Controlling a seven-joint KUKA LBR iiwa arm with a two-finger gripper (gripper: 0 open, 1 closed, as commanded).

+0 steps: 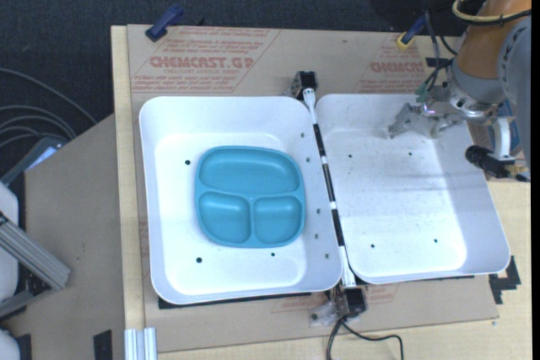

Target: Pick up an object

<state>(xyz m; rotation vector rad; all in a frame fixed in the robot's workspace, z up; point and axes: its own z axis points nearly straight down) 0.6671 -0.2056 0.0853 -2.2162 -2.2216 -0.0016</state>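
We saw a blue divided plate lying flat in the middle of the left bin. To the right of that bin, over the right bin's far corner, the tool hung low, well apart from the plate. How far its fingers were spread, we could not tell.
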